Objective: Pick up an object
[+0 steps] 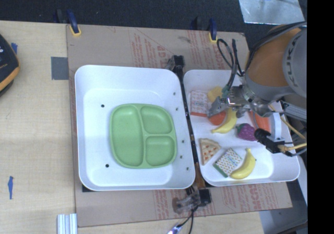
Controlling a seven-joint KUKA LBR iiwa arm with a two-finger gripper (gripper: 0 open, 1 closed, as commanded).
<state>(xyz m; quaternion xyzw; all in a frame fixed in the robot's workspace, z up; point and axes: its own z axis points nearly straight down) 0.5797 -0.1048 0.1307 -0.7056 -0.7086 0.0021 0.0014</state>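
Camera view, top-down at a slant. Counter (31, 139) carries a brown cardboard sheet (125, 45) clamped at the far edge. On it two white bins side by side: left bin (88, 84) holds a green divided plate (142, 135), right bin (282, 173) holds the toy food. Arm (276, 66) comes in from the right, grey with an orange band, cut off at the frame edge and covering the bin's far right corner. Jaws (223, 103) sit low over the clutter at the bin's far side; open or closed, can't tell, and no object visibly between them. Just beside them: a yellow banana (228, 123), partly covering an orange piece (217, 119). Near edge: second banana (246, 165), pizza slice (209, 150), patterned packet (228, 161). Purple item (245, 132) mid-bin, shape unclear. White carton (198, 102) by the divider.
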